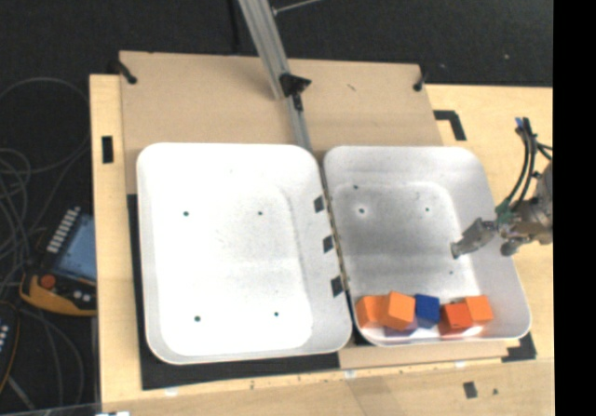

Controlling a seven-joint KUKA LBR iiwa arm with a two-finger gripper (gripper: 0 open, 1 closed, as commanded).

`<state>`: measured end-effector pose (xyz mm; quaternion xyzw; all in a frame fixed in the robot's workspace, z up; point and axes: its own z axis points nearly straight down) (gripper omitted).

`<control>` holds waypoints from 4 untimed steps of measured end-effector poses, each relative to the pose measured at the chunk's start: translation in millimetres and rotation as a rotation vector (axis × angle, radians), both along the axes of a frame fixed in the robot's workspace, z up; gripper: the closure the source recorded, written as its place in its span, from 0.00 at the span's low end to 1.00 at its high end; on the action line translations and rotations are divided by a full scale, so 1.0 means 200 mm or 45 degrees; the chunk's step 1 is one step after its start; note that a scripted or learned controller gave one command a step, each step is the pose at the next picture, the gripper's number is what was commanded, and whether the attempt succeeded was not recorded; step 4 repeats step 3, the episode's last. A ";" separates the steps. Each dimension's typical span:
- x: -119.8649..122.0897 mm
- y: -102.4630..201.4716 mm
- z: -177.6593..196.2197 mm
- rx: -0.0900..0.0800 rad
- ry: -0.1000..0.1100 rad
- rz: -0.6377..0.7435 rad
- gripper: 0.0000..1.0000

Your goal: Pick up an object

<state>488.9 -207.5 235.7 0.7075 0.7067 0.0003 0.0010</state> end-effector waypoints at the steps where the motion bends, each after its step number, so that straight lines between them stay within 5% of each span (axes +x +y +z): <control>1: -0.03 0.35 -0.34 0.007 0.009 0.011 0.00; 2: -0.02 0.57 -0.70 -0.002 -0.002 0.004 0.00; 3: -0.02 0.31 -0.25 -0.006 -0.010 -0.003 0.00; 4: -0.02 0.31 -0.25 -0.006 -0.010 -0.003 0.00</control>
